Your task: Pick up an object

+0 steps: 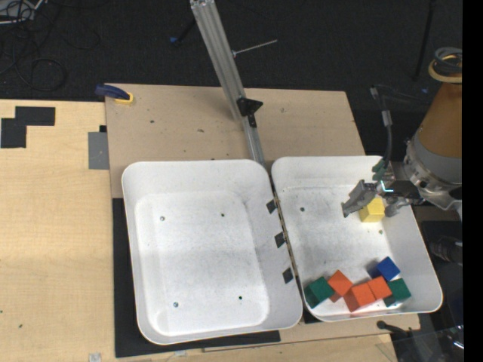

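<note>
While a cluster of blocks (361, 286) rests at the near edge of the right bin (324, 194), the gripper (373, 200) farther back has its fingers closed on a yellow block (373, 211) above the bin floor.

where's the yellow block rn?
In the right bin, upper right part, at the tip of the hand: the yellow block sits apart from the cluster of blocks at the near edge.

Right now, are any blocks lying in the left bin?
No. The blocks are clustered at the near corner of the right bin, with a yellow block by the gripper.
</note>
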Action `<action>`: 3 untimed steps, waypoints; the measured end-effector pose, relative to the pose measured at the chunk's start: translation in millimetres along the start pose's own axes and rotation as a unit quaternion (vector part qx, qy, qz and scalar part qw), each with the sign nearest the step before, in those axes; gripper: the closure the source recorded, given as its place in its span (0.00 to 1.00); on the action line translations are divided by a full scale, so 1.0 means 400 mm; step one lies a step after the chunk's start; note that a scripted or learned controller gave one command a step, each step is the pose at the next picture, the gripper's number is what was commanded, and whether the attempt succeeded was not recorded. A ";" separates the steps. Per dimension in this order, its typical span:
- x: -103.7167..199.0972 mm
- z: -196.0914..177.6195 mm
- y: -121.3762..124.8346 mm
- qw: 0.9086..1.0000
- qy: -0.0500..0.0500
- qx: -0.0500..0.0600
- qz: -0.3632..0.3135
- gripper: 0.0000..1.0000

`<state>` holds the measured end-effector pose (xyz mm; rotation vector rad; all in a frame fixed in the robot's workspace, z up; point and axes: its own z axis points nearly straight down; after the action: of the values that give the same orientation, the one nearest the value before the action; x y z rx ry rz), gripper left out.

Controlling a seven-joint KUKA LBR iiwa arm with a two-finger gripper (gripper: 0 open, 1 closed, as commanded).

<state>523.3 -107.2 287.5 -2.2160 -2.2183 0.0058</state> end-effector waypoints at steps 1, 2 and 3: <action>-0.005 -0.004 0.001 1.000 0.000 -0.002 0.002 0.00; 0.013 0.150 -0.008 1.000 0.000 0.001 0.001 0.00; 0.006 0.311 -0.013 1.000 0.000 0.002 0.001 0.00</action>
<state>517.4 -104.6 163.1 -2.2158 -2.2140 0.0094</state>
